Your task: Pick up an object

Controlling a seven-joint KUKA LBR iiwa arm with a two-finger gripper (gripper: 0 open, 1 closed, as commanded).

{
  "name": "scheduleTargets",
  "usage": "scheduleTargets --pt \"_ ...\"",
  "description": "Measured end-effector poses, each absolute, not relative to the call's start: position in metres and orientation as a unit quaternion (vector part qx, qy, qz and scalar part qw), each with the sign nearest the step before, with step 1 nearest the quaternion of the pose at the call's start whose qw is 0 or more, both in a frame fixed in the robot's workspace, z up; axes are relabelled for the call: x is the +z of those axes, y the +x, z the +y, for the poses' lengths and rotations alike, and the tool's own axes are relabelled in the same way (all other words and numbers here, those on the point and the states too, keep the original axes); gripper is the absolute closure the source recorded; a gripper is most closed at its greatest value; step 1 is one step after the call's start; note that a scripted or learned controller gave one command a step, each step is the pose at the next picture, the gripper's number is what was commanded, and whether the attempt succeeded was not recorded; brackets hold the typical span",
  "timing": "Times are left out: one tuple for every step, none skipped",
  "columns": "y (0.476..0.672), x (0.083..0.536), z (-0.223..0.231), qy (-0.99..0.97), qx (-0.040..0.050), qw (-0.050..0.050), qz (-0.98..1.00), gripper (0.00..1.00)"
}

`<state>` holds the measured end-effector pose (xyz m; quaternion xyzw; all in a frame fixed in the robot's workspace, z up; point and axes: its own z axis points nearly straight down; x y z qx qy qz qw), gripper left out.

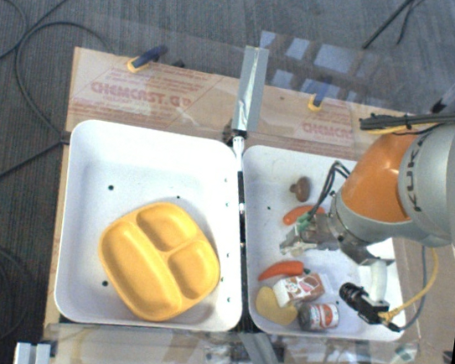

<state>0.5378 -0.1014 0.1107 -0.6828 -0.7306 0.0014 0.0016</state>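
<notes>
Grey carpet with loose black and white cables surrounds a bench that carries two shallow white bins side by side. Filling much of the left bin [95, 157], toward the lower middle of the frame, is a yellow divided plate [160, 260] with three compartments.

At the right of the frame, the right bin [275, 176] holds a scatter of small items. The arm's gripper [302, 235] hangs low near the bin's centre, just below an orange carrot-like piece [297, 214] that it partly hides; whether its fingers are open or closed cannot be told from this angle. A small brown lump [301, 187] lies above that. Lower down are a red pepper-shaped toy [281, 270], a little white carton [300, 288], a tan potato-shaped piece [275, 306] and a small can [318, 317] on its side.

The carrot piece looks like the nearest candidate: likely light, hard, smooth plastic (so probably slippery). Judging by its slim shape, a pinch across its narrow middle would suit best. It is bright orange, short and tapered.
</notes>
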Motion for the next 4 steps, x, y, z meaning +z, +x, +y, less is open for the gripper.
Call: scheduleTargets --pt "0.538 0.111 -0.101 -0.683 0.0009 0.002 -0.731 0.00" --pt "0.616 0.090 -0.110 -0.629 -0.0028 -0.004 -0.778 0.00" --pt "0.617 0.100 -0.108 -0.628 -0.0042 -0.005 -0.778 1.00" --pt "0.628 0.184 -0.047 -0.665 0.0013 0.000 -0.747 1.00"
